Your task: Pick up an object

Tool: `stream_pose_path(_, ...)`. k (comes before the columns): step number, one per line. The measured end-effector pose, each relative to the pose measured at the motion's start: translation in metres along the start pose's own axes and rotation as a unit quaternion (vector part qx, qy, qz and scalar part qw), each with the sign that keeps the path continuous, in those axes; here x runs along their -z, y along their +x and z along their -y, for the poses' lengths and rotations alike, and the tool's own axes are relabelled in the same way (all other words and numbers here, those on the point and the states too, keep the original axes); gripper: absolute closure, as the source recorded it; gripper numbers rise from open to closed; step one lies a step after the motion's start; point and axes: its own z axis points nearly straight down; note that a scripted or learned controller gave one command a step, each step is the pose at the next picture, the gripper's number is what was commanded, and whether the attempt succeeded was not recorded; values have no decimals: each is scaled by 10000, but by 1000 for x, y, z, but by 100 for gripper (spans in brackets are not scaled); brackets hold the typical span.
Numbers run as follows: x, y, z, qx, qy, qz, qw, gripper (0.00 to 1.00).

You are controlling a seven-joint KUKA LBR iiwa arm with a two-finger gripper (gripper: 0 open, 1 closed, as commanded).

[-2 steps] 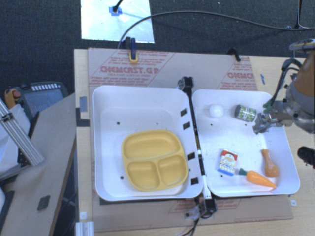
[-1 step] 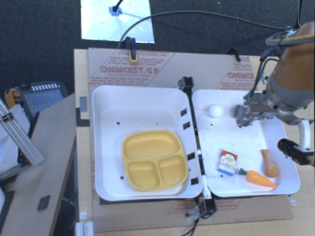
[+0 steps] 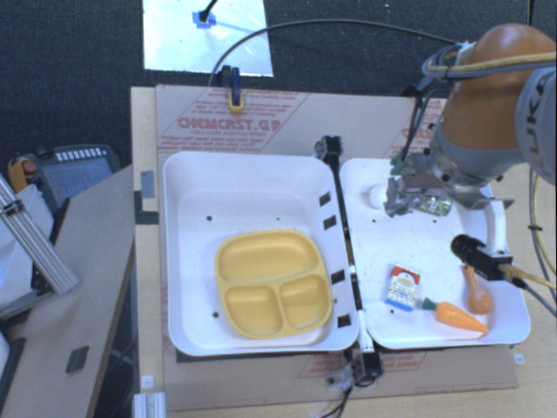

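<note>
Reach is underway: my gripper (image 3: 402, 200) hangs low over the right bin (image 3: 383, 320); its opening I cannot tell; descent comes next.

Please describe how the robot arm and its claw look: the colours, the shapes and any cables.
The arm is bulky and rounded, grey with a broad orange band above the wrist, and part of a dark letter marking shows at its right edge. Thin dark cables run along its left side. The claw is a small grey metal assembly, far narrower than the arm.
</note>
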Motion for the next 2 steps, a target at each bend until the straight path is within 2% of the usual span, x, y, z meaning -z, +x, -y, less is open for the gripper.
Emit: stream_pose_path(2,-6,98,-39,-7,-1,4,10000,100)
